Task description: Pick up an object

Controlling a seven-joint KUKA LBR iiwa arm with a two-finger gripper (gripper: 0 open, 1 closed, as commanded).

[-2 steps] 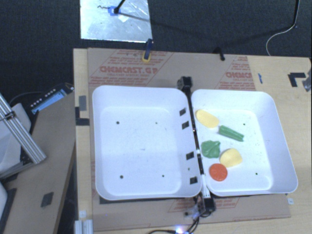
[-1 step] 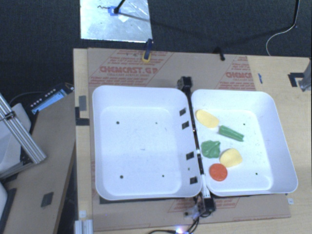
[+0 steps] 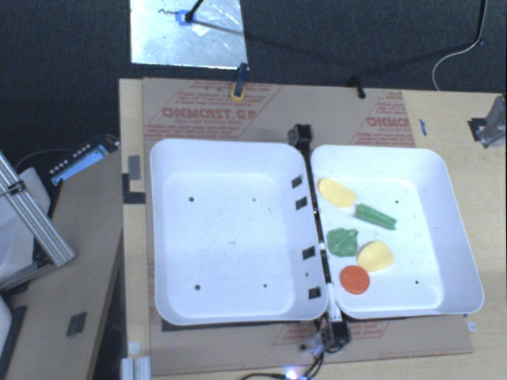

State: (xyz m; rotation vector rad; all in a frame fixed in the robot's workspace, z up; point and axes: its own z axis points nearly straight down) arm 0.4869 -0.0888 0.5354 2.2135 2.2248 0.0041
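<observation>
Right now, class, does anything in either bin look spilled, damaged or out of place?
Nothing stands out. Five small items lie loosely grouped in the right bin: two yellow pieces, a green stick, a green lump and an orange-red disc.

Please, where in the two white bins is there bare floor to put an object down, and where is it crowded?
The left bin shows bare floor from wall to wall. In the right bin, free floor lies along the right wall and the near right corner. It is crowded by the divider: two yellow pieces, green stick, green lump, orange disc.
</observation>
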